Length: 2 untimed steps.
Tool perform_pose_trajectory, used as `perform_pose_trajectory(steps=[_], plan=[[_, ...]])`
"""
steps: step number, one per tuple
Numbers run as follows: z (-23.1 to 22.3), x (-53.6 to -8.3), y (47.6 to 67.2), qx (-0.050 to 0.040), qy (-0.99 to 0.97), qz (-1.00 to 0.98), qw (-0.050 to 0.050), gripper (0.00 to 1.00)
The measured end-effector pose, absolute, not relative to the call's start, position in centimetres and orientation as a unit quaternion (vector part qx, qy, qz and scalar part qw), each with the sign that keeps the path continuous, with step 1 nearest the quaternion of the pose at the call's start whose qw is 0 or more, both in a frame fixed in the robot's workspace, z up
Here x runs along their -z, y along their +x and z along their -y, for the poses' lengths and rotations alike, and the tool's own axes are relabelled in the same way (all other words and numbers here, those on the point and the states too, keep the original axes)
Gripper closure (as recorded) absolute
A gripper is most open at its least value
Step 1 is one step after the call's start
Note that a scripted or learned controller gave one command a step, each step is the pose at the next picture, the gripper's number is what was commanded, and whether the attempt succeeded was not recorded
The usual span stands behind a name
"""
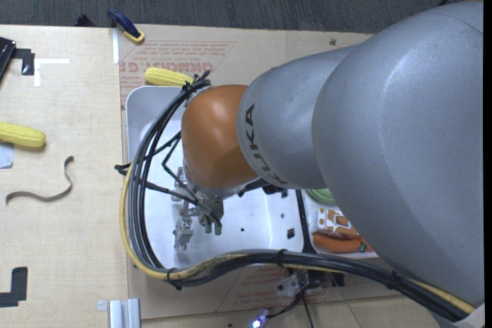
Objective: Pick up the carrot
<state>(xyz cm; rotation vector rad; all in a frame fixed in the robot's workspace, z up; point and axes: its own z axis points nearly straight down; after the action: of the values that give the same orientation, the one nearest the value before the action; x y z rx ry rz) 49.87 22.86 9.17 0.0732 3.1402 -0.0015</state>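
A long orange-red piece (339, 242), which may be the carrot, lies in the right bin (307, 230), mostly hidden under the arm. My gripper (198, 225) hangs low over the floor of the left bin (254, 230), well left of that piece, below the orange band (215, 138). Nothing shows beneath the gripper but bare white floor. The grey arm covers most of both bins.
An orange-and-white packet (335, 222) and something green (323, 196) lie beside the orange-red piece. One yellow corn cob (166, 76) rests at the left bin's far rim, another (21, 136) on the bench at left. Black and yellow cables (138, 242) loop round the left bin.
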Motion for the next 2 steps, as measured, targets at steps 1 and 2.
perform_pose_trajectory(steps=[1, 2], plan=[[-14.8, -9.2, 55.0, 0.0007, 0.027, -1.000, 0.002, 0.00], [-20.3, -9.2, 49.9, 0.0002, 0.038, -0.999, 0.000, 0.00]])
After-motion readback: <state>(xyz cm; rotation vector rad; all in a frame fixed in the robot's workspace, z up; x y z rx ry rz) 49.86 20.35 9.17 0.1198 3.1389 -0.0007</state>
